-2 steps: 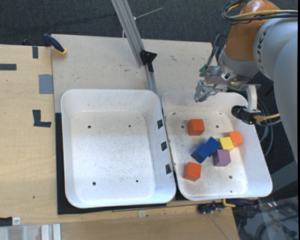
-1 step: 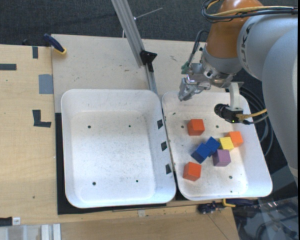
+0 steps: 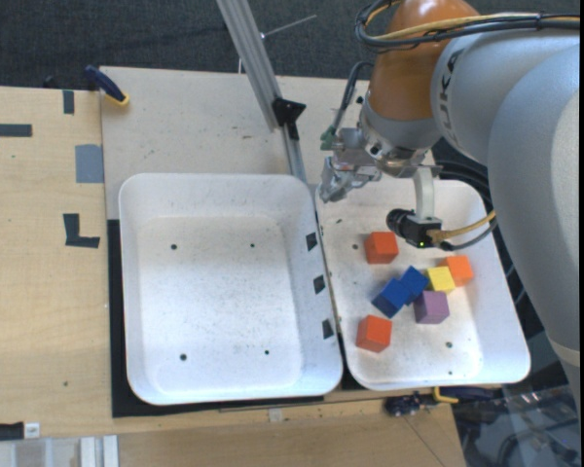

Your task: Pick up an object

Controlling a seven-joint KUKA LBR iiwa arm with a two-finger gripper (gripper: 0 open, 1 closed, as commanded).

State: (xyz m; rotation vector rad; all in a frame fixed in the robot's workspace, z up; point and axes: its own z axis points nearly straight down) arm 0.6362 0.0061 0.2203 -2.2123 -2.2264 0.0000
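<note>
The right bin (image 3: 487, 358) is holding the blocks, and the gripper (image 3: 337, 185) is hovering over its upper-left corner (how far open, I cannot tell). The blue block (image 3: 401, 291) is crowded; the lone orange cube (image 3: 381, 247) is offering clearer finger room.

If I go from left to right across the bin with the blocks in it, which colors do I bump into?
Going left to right in the right bin: lower orange block → blue block → purple block → yellow block → small orange block. I left out the upper orange block; it sits nearly level with the lower one.
</note>
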